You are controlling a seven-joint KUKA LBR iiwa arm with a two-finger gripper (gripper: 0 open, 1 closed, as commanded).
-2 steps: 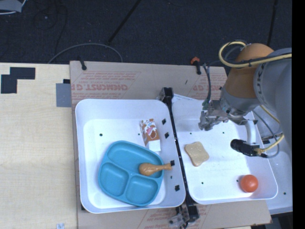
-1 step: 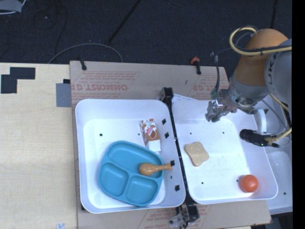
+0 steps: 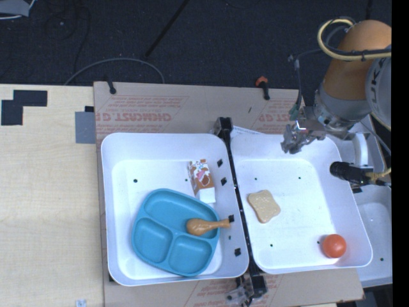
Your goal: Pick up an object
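Gripper (image 3: 293,141) above back rim of right bin (image 3: 358,235), holding nothing; finger gap cannot tell. Nearest target: bread slice (image 3: 264,206) mid-bin, lying flat. Centre over it, descend straight, pinch across narrow width

Two bins are sitting side by side on the surface (image 3: 51,190). In the left bin (image 3: 118,165) a divided plate (image 3: 160,235) is lying toward the front, a drumstick (image 3: 204,225) resting on its right part — a small packet (image 3: 200,174) lying just behind. In the right bin (image 3: 300,171) a slice of bread (image 3: 264,206) is lying near the middle — a ball (image 3: 333,245) sitting in the front right corner.
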